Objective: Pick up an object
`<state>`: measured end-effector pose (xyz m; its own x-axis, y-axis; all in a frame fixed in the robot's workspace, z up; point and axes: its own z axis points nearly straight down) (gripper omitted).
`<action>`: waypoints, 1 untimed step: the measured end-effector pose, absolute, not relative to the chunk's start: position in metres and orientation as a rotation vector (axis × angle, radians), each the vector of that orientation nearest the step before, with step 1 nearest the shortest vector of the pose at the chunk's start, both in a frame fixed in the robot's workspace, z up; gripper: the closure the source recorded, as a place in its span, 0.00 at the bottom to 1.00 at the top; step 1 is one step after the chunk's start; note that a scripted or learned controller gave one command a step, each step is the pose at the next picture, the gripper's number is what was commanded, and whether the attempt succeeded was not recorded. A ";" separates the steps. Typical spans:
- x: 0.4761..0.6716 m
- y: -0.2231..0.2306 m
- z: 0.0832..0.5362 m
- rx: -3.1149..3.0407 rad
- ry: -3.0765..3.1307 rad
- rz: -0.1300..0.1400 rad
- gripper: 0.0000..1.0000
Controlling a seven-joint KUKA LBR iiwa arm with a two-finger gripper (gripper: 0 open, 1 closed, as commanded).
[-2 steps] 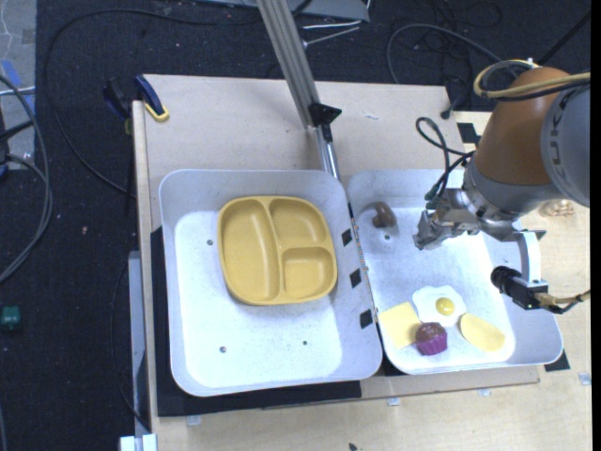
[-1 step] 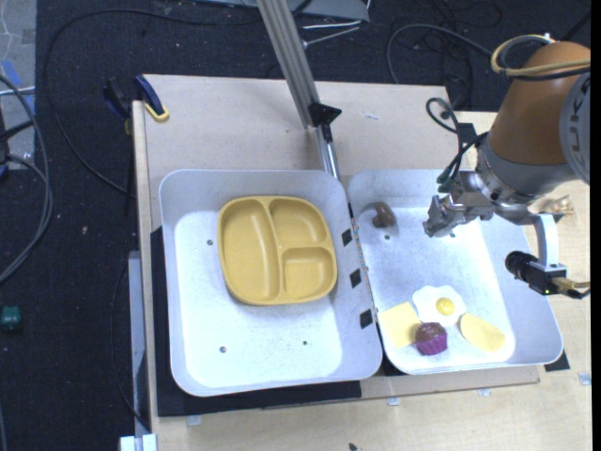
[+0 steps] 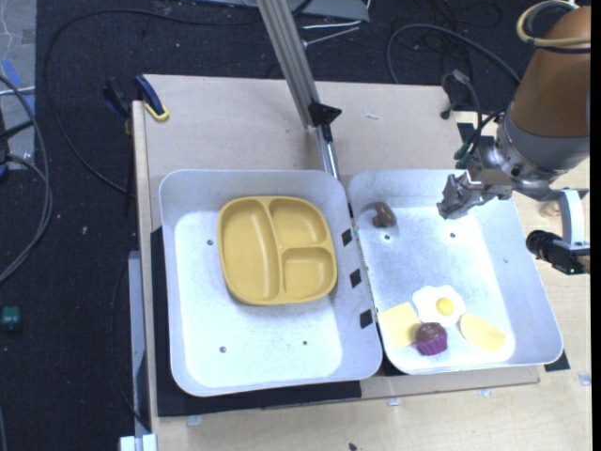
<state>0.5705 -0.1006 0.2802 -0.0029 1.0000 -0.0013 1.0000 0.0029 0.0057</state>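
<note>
Left bin (image 3: 188,346): shallow white tray holding one yellow three-compartment plastic plate (image 3: 278,250), lying flat, roughly centred, slightly toward far side. Not within easy reach of tool from present pose.

Right bin (image 3: 526,289): shallow white tray with several small items. Far-left corner: small brown lumpy object (image 3: 382,215), close to bin wall, alone. Near side, clustered: pale yellow square slice (image 3: 398,324) at left, purple rounded toy piece (image 3: 431,338) touching or overlapping its right edge, white toy fried egg with yellow yolk (image 3: 440,303) just behind, pale yellow oval piece (image 3: 484,333) at right.

Two-finger gripper (image 3: 456,201): dark, over far part of right bin, hanging from grey wrist. Finger spacing not resolvable from this angle; cannot tell. Nothing seen between fingers.

Key relation: small brown lumpy object lies to left of gripper, at about same depth in bin, separated by bare bin floor; nearest candidate. Cluster lies toward near side, well apart from gripper. Brown object compact, no clear long axis visible; probably light, but proximity to bin wall may hinder finger clearance on that side.
</note>
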 end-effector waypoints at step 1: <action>0.567 -0.054 0.279 2.214 2.230 0.001 1.00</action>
